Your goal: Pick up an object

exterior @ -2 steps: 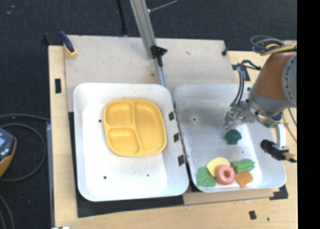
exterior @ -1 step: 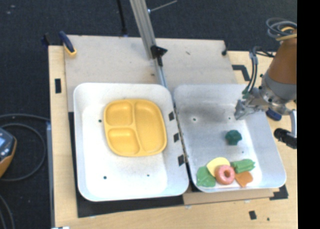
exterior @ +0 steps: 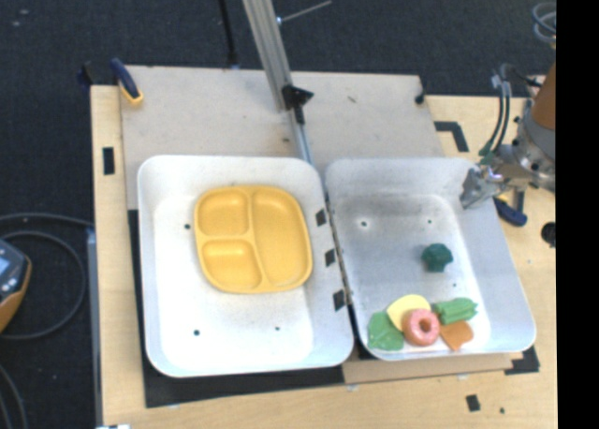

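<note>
In the right bin [exterior: 393, 195] a dark green lump [exterior: 437, 256] lies alone toward the right side. At that bin's front edge several toys are bunched: a pink ring [exterior: 421, 327] on a yellow disc [exterior: 408, 308], a light green leaf shape [exterior: 383, 332], a green piece [exterior: 456, 308] and an orange piece [exterior: 457, 333]. My gripper [exterior: 480, 186] sits at the right bin's back right corner, above the rim, well apart from all the toys. Nothing shows between its fingers.
A yellow divided plate [exterior: 253, 236] lies in the left bin [exterior: 168, 324]. A slanted metal post [exterior: 265, 29] rises from the bench behind the bins. A blue and yellow clamp [exterior: 127, 81] sits at the bench's back left corner.
</note>
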